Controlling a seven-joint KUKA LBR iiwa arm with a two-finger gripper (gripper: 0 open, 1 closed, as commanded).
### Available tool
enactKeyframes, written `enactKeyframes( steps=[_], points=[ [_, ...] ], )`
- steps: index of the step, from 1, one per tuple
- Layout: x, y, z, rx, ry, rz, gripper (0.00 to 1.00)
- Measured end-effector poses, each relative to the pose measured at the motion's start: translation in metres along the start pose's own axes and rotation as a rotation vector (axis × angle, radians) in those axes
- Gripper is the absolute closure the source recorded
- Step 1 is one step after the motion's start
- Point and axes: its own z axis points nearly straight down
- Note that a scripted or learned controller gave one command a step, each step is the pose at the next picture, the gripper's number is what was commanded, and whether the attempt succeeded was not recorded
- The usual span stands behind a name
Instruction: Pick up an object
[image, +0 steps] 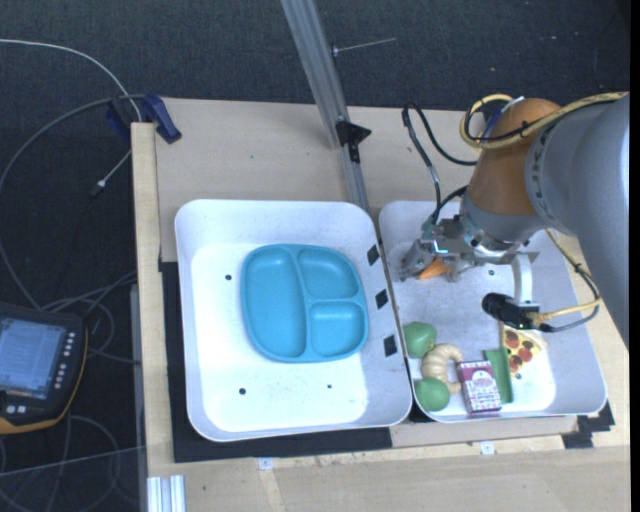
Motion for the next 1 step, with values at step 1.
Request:
enactKeyframes(
  steps=[1],
  points=[
    [0.0005,0.0016,-0.0136,-0.006,0.001,0.0,1.0]
  ],
)
